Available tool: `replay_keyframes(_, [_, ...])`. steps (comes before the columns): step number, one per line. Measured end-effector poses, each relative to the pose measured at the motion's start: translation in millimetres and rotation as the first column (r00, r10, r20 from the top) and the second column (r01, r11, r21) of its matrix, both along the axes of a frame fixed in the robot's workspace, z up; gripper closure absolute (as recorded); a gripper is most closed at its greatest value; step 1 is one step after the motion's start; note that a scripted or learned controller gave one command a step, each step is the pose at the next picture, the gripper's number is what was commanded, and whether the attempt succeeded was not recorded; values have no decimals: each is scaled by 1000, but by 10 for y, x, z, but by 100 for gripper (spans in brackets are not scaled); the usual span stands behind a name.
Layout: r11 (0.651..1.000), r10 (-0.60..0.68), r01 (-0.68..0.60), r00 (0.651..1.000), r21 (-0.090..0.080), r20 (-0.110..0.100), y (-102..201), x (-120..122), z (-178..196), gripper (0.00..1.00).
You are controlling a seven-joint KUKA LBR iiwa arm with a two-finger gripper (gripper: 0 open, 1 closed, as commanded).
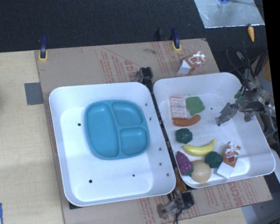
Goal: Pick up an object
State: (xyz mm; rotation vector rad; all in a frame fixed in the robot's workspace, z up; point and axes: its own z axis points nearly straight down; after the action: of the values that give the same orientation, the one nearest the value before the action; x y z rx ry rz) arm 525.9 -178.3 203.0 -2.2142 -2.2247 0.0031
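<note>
The right bin (pixel 238 84) holds several toy foods along its left and front. There is a red-and-white packet (pixel 178 107), a green piece (pixel 195 105), a red sausage (pixel 187 121), a dark green lump (pixel 184 135) and a yellow banana (pixel 200 148). At the front lie a purple fruit (pixel 184 163), a beige ball (pixel 200 171), a second dark green lump (pixel 213 159) and a small orange-and-white carton (pixel 231 154). My gripper (pixel 223 116) hangs over the bin's right half, right of the sausage and apart from every item. Nothing shows in it.
The left bin (pixel 65 143) holds a blue divided plate (pixel 116 128). A small carton (pixel 192 62) lies on the cardboard behind the right bin. Cables and arm parts (pixel 252 100) crowd the right bin's far right rim. Clamps sit between the bins, front and back.
</note>
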Motion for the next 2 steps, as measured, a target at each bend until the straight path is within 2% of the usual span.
replay_keyframes(1, [1000, 2, -2, 1000, 0, -2, 504, 559, -852, 0])
replay_keyframes(2, [1000, 2, -2, 1000, -2, 4, 667, 987, -1072, 0])
